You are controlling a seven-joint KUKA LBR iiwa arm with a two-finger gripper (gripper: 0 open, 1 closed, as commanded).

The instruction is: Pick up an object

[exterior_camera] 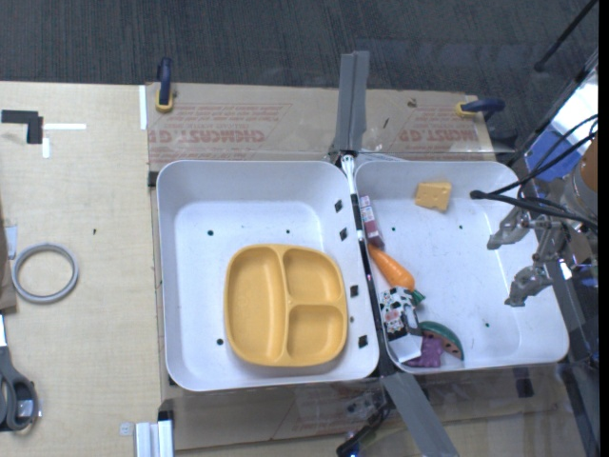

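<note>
My gripper (507, 269) hangs over the right side of the right bin (476, 255), its two fingers spread apart and open with nothing between them. A yellow cheese-like wedge (433, 195) lies at the bin's back, left of the gripper and well apart from it. Along the bin's left wall lie an orange carrot (392, 267), a black-and-white cow toy (398, 310), a watermelon slice (443, 337) and a purple piece (427, 351). A thin dark tube (366, 220) rests against the divider.
The left bin (190, 217) holds a yellow divided plate (285, 305). On the wooden bench to the left lie a grey tape ring (42, 272) and scissors (17, 398). Black cables (533, 198) trail near the arm at the right.
</note>
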